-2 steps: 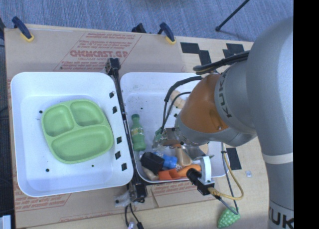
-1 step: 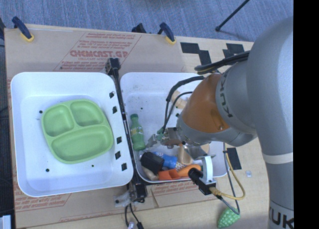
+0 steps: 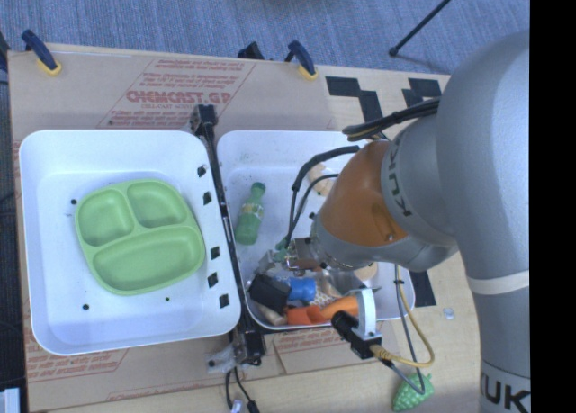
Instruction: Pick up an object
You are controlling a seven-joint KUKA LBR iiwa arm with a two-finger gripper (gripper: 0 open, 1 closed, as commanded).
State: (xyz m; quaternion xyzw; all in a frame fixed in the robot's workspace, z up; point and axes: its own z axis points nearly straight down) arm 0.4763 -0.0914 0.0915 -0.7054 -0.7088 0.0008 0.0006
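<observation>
White plastic bins sit side by side on the counter (image 3: 270, 96), which is brown board with red print. Left bin (image 3: 36, 249) carries a pale green divided plate (image 3: 139, 236), matte, rounded, three compartments. Right bin (image 3: 270, 146) carries a small green bottle (image 3: 249, 214) near its left wall, lying on its side with the cap toward the far end and the long axis running roughly near-to-far. At the near edge of the right bin lies a cluster: a black block (image 3: 267, 292), a blue piece (image 3: 301, 291) and an orange piece (image 3: 310, 315), touching or overlapping; exact shapes too small to tell. Arm (image 3: 450, 177) is smooth grey with a glossy orange band, reaching in from the right with loose cables along the wrist. Tool (image 3: 297, 258) hangs low over the near part of the right bin, just above the cluster; wrist body hides the tips, so I cannot tell its state or whether anything is between them. Judgement: the cluster lies directly beneath and slightly nearward of the tool, so it is the likeliest target; the bottle lies to the tool's left, apart from it. Crowding risks a grip on two pieces at once.
</observation>
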